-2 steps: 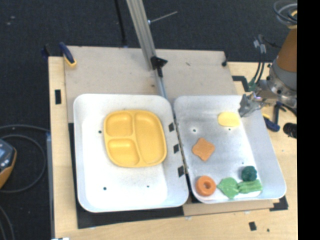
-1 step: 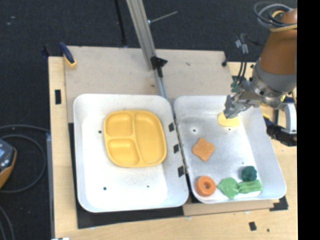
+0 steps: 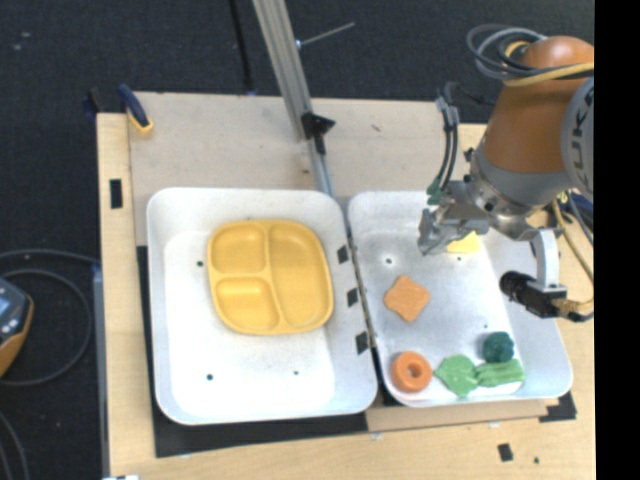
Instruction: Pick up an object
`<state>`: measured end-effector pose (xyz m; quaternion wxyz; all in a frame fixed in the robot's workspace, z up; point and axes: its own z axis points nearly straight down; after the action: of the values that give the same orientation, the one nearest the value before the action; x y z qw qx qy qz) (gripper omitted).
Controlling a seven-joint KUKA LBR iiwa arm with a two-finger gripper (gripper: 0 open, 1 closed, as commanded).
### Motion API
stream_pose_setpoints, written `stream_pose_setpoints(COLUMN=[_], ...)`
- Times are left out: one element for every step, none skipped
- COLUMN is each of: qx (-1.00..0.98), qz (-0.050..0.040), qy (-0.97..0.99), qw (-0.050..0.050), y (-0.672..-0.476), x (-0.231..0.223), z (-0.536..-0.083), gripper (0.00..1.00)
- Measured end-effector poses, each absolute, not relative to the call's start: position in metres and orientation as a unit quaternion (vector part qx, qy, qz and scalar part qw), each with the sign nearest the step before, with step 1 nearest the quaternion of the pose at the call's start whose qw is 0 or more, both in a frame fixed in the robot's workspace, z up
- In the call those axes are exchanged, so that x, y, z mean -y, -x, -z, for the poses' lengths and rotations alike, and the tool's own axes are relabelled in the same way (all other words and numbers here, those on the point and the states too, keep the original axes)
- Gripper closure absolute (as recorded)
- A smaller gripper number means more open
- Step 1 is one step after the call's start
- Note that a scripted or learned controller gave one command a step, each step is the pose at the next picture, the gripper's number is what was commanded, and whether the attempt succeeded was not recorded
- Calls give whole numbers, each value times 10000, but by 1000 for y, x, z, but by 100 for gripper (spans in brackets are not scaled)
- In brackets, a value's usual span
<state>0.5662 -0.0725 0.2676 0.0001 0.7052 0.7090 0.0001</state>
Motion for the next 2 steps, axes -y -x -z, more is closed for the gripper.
stream_pose_setpoints(qx=[-7097, -7094], qz=[-7, 2], qy=[-7045, -7049], qw=[-3, -5], y=[-548, -533], x=[24, -23], z=[-271, -253], gripper=[100, 100])
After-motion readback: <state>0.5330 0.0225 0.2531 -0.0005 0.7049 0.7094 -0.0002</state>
